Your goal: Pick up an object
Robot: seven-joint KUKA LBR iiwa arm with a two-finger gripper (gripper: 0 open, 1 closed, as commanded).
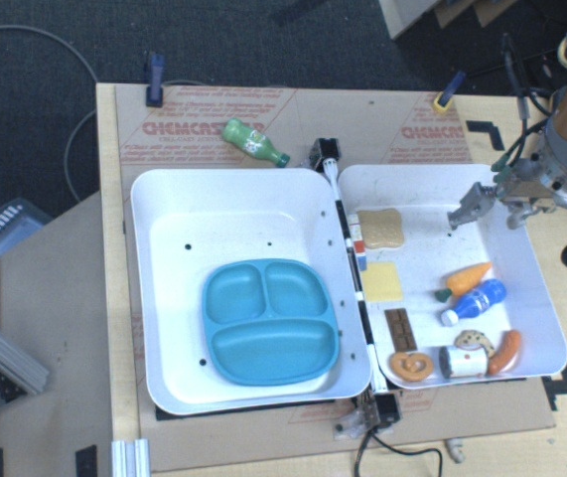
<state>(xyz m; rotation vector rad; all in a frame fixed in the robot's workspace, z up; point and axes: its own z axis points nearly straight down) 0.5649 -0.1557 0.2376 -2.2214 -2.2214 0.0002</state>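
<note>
Hovering over the upper right corner of the right bin (546,296), my fingers (492,207) are spread apart with nothing between them. Below me lie a carrot (465,277) touching a blue bottle (474,301), a sausage (506,351), a can (465,361), a pretzel (411,366), a chocolate bar (400,328), a cheese slice (382,281) and a toast (381,229). The left bin (164,266) holds a blue tray (268,321). A green bottle (253,141) lies on the worktop (114,167) behind the bins.

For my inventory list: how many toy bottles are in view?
2: a green bottle lies on the bench behind the left bin; a blue bottle lies in the right bin beside the carrot.
</note>
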